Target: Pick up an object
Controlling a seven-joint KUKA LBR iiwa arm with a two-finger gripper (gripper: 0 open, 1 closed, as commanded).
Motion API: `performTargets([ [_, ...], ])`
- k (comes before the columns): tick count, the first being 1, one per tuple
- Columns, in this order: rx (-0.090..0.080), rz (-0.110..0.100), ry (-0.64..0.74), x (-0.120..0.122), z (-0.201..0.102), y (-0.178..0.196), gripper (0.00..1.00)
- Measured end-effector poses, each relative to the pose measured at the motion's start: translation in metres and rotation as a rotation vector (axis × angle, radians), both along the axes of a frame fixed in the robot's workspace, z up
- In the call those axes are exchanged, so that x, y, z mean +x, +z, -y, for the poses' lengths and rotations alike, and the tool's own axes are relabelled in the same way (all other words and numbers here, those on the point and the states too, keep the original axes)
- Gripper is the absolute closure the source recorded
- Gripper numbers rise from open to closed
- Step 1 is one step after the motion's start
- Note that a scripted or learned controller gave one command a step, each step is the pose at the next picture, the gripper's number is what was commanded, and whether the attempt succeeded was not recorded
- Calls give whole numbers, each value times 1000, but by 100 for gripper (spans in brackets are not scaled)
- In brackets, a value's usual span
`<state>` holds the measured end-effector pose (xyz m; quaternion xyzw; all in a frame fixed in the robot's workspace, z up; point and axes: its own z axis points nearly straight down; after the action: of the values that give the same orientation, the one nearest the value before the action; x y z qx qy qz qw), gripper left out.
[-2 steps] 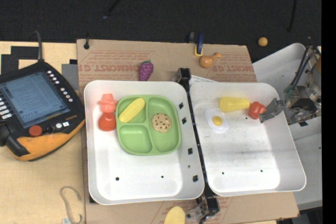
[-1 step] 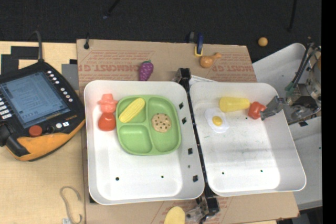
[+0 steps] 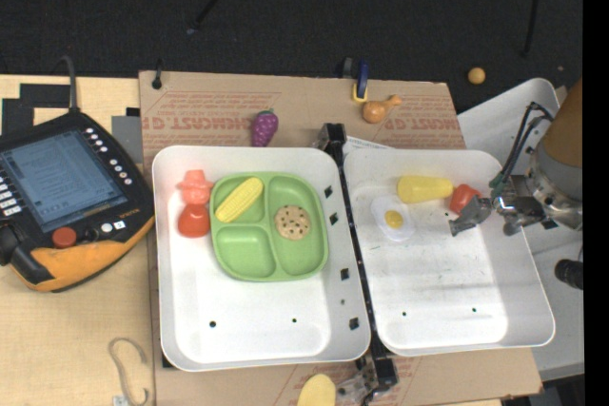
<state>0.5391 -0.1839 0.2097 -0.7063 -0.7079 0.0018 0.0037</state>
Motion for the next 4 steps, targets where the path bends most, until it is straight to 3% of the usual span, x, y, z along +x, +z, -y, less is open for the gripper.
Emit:
performTargets([
  [2, 0, 1, 0, 2, -7, -118, 0],
  [3, -1, 5, -6, 3, -5, -105, 100],
  [4, -3, 8, -11, -6, -1, -46, 100],
])
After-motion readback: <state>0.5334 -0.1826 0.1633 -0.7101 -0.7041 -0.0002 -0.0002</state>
